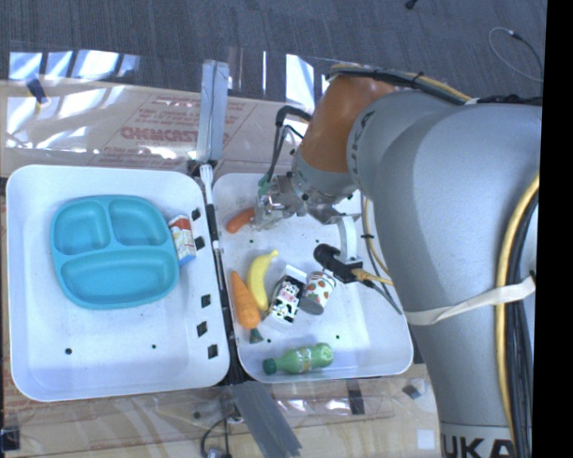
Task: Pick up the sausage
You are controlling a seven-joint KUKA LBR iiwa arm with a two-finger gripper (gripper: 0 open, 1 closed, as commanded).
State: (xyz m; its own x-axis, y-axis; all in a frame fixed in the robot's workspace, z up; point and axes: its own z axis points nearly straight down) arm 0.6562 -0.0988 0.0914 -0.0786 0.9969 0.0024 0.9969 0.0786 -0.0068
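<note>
Since the arm crowds the right bin's far end, read these lines against the camera view.

Sausage: you find the sausage (pixel 239 219), a small orange-red piece, lying in the far left corner of the right bin (pixel 381 353), close to the divider between the two bins.

Gripper: the gripper (pixel 266 208) sits just beside the sausage, on its right, low over the bin floor. You cannot tell from this slant how the end effector is set, and nothing shows the sausage in its grasp.

Step in hand: you are, by my reading, at the approach or the closing stage of the grasp; the lift is not yet done, since the sausage lies on the bin floor.

Next move: it calls for the tool to centre over the sausage, a little to the left of where it stands, close across its short width, then rise straight.

Risk: the bin's wall and corner lie near, so you may nudge the sausage against them instead of taking it.

Neighbours: the banana (pixel 258 278), the carrot (pixel 245 301) and the green bottle (pixel 302 358) lie nearer you in the same bin, well apart from the target.

Left bin: the blue tray (pixel 112 250) rests there, out of the way.
</note>
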